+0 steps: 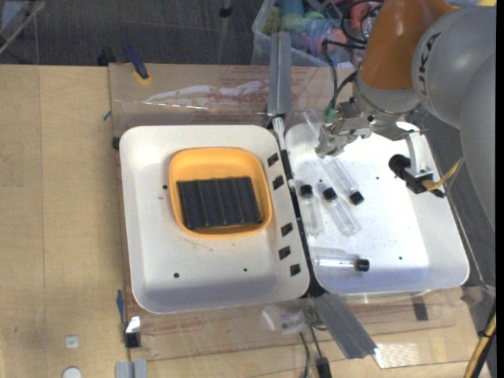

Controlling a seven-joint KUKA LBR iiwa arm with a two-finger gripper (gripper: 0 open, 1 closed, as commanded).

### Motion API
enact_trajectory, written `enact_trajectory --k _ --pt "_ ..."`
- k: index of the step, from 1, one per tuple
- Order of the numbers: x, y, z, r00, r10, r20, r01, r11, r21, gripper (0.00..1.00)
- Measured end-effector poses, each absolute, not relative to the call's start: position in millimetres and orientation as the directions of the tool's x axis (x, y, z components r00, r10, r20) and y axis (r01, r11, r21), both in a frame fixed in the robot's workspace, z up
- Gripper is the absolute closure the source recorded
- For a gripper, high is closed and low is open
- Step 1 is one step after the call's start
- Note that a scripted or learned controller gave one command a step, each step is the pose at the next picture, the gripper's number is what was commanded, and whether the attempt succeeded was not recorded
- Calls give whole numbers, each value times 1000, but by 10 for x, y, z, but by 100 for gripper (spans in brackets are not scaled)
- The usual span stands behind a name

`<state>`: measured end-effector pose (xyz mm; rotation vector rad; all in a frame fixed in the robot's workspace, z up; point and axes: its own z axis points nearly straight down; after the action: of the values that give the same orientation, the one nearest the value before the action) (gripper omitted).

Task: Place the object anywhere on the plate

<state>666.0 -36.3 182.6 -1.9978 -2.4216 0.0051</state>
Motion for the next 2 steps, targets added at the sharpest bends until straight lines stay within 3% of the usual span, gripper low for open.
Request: enact_trajectory --k 2 --pt "6676 -107 2344 -543 840 -3 840 543 4 100"
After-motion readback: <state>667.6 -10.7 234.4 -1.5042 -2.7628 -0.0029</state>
